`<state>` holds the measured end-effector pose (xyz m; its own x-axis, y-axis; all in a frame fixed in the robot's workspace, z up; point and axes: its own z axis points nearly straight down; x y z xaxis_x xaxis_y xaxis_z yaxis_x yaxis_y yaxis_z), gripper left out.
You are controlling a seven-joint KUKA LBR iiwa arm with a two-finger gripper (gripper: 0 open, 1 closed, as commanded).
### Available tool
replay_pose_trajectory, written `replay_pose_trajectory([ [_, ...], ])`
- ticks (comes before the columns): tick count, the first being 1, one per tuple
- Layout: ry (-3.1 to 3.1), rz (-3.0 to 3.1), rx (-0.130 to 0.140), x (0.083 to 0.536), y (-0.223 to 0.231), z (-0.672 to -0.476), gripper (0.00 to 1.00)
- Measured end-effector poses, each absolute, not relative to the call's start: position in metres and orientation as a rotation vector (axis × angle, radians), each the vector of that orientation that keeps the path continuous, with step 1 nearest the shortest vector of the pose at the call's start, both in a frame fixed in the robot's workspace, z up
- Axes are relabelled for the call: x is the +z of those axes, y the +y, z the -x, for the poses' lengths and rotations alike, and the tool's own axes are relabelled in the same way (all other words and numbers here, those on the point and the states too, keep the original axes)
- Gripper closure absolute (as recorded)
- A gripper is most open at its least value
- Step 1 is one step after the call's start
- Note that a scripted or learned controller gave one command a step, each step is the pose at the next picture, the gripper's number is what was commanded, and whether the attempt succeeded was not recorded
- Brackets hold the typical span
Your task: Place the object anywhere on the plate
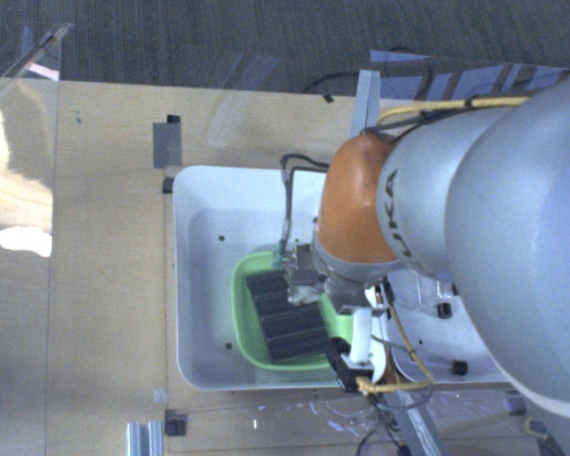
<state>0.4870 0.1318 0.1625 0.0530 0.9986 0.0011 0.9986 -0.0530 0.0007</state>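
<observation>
The green plate (pixel 247 302) sits in the near part of the white bin (pixel 195 255), and a dark, ribbed rectangular object (pixel 283 316) lies flat across it, reaching from the plate's far left toward its near right rim. The grey arm (pixel 475 236) with its orange band (pixel 356 207) comes in from the right and hangs directly above the plate's right side, so the claw (pixel 302 288) is largely covered by the wrist; whether it is wide, narrow or gripping the object cannot be told from here. Judging by how things lie, the object is already resting on the plate, so the placing looks done or nearly so. What seems left is for the claw to let go, if it has not, and for the arm to lift away from the worktop (pixel 95 283) without dragging the object off.
</observation>
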Motion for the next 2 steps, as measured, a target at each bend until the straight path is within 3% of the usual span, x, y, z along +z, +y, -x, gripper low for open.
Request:
replay_pose_trajectory([
  [1, -2.160, 2.281, -0.003, 0.163, 0.131, -0.487, 0.00],
  [2, -2.091, 2.347, -0.006, 0.191, 0.087, -0.507, 0.00],
])
